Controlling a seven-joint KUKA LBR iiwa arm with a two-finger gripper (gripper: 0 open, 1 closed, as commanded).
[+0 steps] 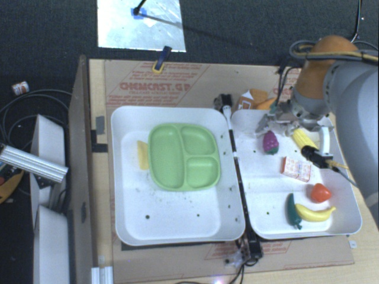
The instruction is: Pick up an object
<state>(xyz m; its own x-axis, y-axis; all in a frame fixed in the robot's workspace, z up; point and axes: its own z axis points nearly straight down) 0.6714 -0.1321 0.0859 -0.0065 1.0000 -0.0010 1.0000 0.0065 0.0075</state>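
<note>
White bins sit side by side on the table (142, 76), and the claw (273, 122), grip state unclear, hovers just above the grapes (270, 142), seemingly lining up to grab them.

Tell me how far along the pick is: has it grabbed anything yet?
Done: the arm has reached over the right bin, its gripper just above the purple toy. In hand: nothing visibly lifted; the grip itself is hidden. The purple toy, corn, red-and-white packet, tomato, banana and green vegetable all lie in the bin. Left: close on one and lift.
</note>
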